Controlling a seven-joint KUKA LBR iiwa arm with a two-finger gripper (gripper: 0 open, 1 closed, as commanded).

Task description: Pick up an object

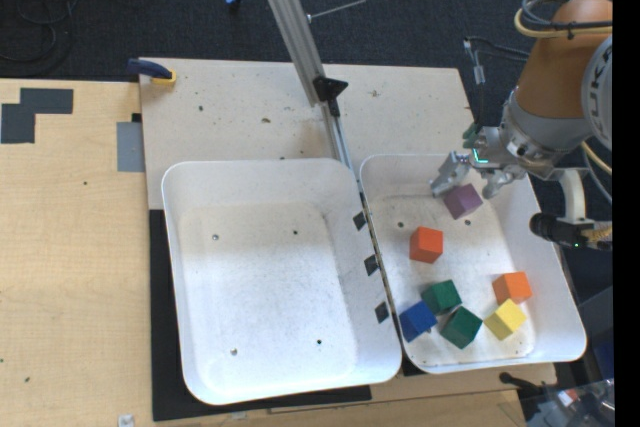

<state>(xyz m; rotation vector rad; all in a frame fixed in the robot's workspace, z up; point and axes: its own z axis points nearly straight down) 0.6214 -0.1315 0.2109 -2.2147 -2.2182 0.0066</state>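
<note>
Dark carpet with loose cables surrounds a pale bench carrying two white bins. Purple cube (463,202) sits in the right bin (570,330), near its far edge, tilted on one corner and apparently lifted clear of the floor. Gripper (475,177) is directly above it, fingers closed to cube width on either side; judged a held cube, though the grip looks shallow. No sideways approach is needed: the cube lies straight below the wrist. Red cube (427,244) rests just nearer the front. Blue, two green, yellow and orange cubes cluster at the bin's near edge, well apart.
</note>
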